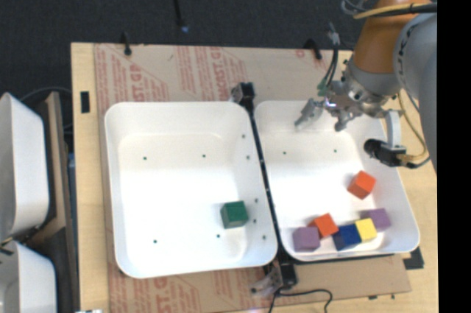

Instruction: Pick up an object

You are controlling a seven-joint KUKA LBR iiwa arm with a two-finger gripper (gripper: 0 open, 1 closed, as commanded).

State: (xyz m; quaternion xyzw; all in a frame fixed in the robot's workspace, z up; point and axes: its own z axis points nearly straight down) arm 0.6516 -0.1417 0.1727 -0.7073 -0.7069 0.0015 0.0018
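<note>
- risk: blocks at lower right of the right bin are packed touching — purple, orange, blue, yellow, purple2. fingers could wedge on a neighbour or shove the cluster.
- safer picks, i'd judge: lone orange cube at mid right, or green cube alone in the left bin.
- arm: enters from upper right, wrist over the right bin's top edge, well apart from every block.
- gripper: fingers spread open, nothing between them.
</note>
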